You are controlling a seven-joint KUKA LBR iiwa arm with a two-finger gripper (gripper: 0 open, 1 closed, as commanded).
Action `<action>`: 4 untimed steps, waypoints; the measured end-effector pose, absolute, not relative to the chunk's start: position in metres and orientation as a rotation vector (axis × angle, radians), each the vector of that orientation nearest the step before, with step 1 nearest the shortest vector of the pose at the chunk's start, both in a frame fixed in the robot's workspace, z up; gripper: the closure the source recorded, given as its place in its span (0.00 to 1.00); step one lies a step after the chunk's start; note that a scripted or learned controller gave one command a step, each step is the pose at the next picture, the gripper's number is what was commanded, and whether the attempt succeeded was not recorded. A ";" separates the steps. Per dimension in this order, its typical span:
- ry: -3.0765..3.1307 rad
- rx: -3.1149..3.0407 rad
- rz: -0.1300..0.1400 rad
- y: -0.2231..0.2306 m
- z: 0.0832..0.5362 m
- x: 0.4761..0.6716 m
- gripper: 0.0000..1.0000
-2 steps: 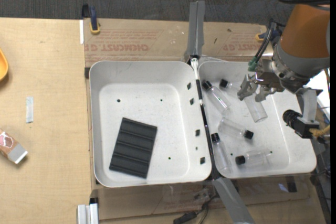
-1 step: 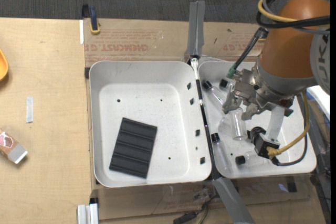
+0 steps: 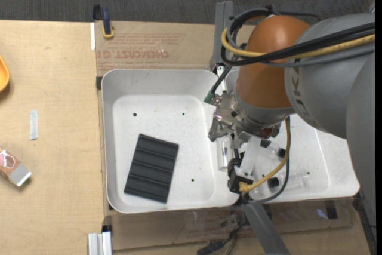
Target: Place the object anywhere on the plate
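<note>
A dark ridged rectangular slab [image 3: 152, 168] lies flat in the left bin [image 3: 119, 83], in the lower middle of the frame. Its long axis runs from upper right to lower left, tilted a little off the vertical of the picture, and its raised ribs cross it the short way. It sits near the bin's lower rim, well apart from the arm. Whether this slab counts as the object or the plate cannot be told. The arm [image 3: 310, 63] fills the right half of the frame; its orange band [image 3: 271, 63] bulges over the rim between the two bins and covers much of the right bin [image 3: 334, 170]. The gripper [image 3: 230, 155] hangs below the wrist, just right of the shared rim, amid black and yellow cables [image 3: 262, 179]. Its tips are lost in brackets, cable loops and glare on the white floor, so how far it is open and whether it grasps anything cannot be told. A pale, clear-looking item lies on the right bin's floor near the gripper, too faint to name. Outside the bins, on the tan bench at the left edge, an orange thing [image 3: 3, 74] is cut off by the frame, a small pale strip [image 3: 33, 125] lies below it, and a reddish and grey item [image 3: 13, 168] is partly cut off at lower left. A blue-handled clamp [image 3: 105, 21] sits at the upper edge of the cardboard [image 3: 149, 48] behind the bins.
</note>
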State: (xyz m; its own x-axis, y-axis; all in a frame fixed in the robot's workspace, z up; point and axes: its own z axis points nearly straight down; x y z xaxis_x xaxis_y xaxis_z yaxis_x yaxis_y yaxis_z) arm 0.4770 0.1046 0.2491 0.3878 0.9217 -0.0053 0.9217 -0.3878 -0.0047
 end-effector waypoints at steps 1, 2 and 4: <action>-1.740 -2.614 0.011 0.153 0.147 0.476 1.00; -1.856 -2.536 -0.004 0.228 0.095 0.479 1.00; -2.313 -2.121 0.010 0.117 0.090 0.476 1.00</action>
State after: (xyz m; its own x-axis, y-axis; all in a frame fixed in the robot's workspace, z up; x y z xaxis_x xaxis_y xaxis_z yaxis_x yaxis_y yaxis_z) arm 0.4759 0.1171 0.0896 -0.0863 0.9963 -0.0016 0.9962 0.0863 -0.0069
